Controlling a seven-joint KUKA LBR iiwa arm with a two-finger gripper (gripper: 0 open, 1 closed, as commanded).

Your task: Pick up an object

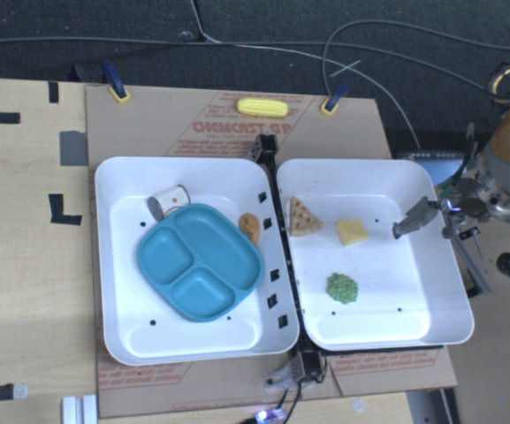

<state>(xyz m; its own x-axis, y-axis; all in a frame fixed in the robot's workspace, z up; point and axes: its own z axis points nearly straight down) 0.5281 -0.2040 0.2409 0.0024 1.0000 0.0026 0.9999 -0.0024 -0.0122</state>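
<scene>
Counting for you: two shallow white bins, six loose items. Your left bin (113, 263) holds a blue three-compartment plastic tray (200, 261), a small white cup on its side (168, 201) and a brown rounded piece (250, 227). Your right bin (445, 321) holds a tan pizza-like wedge (301, 216), a pale yellow block (352, 231) and a green bumpy ball (342, 287). One yellow corn-like cob (262, 107) lies on the cardboard. Your gripper (411, 221) sits over the right bin's right edge; I cannot tell its grip.
</scene>
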